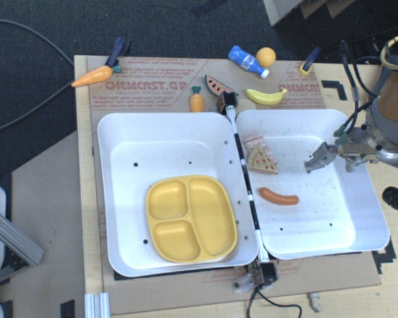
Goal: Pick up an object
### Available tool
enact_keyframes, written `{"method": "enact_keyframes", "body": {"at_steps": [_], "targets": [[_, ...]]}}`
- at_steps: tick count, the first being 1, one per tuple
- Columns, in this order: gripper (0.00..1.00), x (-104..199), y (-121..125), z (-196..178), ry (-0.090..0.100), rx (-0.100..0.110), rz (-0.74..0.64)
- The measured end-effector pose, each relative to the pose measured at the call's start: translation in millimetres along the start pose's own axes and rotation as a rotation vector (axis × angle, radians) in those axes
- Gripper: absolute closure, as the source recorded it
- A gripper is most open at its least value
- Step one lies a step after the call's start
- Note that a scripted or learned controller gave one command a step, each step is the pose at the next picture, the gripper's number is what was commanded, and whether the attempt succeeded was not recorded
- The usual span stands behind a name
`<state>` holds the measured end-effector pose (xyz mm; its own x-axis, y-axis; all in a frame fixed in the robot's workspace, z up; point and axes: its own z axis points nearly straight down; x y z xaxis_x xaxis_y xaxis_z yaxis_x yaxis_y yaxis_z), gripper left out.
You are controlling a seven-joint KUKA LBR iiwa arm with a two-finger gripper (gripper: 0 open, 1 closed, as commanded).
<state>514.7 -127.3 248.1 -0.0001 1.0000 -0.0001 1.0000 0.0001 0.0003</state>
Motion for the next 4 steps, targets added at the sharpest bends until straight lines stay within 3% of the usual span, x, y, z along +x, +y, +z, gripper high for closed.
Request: {"method": "enact_keyframes", "body": {"at_steps": [1, 2, 3, 4], "targets": [[0.00, 21.7, 5.4, 159.2, 0.001, -0.009, 0.000], [0.00, -23.6, 19.9, 84.3, -0.001, -0.001, 0.001], [0.00, 17.8, 3.6, 159.6, 0.000, -0.008, 0.001], [0.00, -27.9, 36.2, 84.3, -0.001, -0.001, 0.001]]}}
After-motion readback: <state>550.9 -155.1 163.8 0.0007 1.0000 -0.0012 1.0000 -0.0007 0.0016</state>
